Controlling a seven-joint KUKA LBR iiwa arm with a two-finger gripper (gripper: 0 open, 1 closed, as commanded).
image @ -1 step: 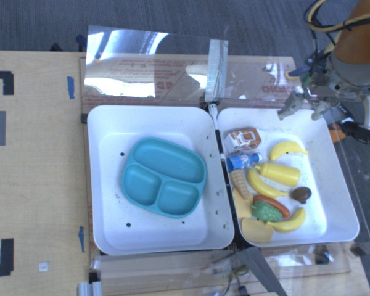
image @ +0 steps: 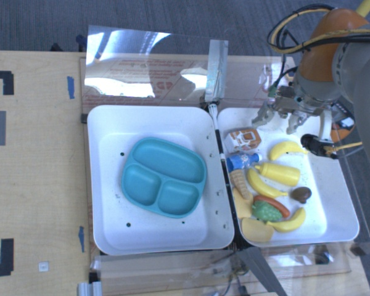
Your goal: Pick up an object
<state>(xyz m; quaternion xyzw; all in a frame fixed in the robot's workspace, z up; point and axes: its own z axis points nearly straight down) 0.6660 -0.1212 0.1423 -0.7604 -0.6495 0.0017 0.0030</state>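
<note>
Nothing is picked up yet, as far as I can judge. My gripper [image: 277,117] hangs over the far end of the right bin [image: 342,217], its two fingers spread apart with only white bin floor showing between them. No toy sits between the fingers, so I count the grasp as not yet made.

All the candidates lie in that same right bin, nearer the camera than my gripper. Closest to it is the small carton [image: 245,139], just beside and below my fingers. Next to the carton is a blue can [image: 241,161], lying on its side. Further along come a short banana [image: 286,148], a yellow block [image: 280,173], a long banana [image: 266,185], a brown nut [image: 301,194] and a green broccoli [image: 267,211], packed close and partly overlapping.

Left of the right bin, the other bin [image: 105,131] carries a teal tray [image: 163,176], which I'm not reaching toward.

What remains, I'd say, is nearly everything: choosing a piece, dropping onto it, closing, and lifting clear. That carton looks the handiest choice, being nearest and apart from the pile.
</note>
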